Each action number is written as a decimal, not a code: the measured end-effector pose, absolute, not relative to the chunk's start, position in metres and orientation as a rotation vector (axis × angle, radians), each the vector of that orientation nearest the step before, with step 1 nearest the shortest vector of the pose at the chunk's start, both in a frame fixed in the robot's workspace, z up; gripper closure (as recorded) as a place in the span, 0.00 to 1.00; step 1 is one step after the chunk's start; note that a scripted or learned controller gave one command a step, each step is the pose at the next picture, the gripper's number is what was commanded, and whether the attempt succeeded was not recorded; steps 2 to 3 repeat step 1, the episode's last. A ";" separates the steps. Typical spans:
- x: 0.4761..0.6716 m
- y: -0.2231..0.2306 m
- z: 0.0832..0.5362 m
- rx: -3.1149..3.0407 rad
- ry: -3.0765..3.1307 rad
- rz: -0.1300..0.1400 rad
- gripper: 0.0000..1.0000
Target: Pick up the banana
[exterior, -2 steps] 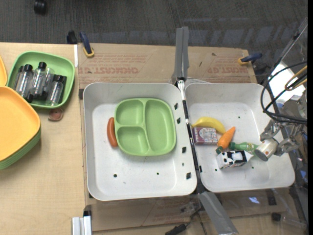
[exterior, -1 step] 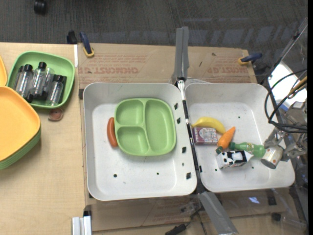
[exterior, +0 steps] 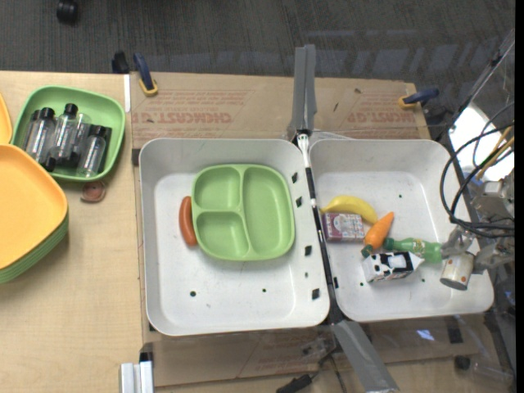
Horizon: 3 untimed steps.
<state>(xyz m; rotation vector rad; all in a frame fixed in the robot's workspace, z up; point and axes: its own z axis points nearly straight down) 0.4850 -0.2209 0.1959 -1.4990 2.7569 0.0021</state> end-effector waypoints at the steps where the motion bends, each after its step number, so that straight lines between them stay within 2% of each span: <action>1: 0.479 -0.219 0.182 -1.826 2.553 0.003 1.00; 3: 0.479 -0.219 0.182 -1.826 2.553 0.003 1.00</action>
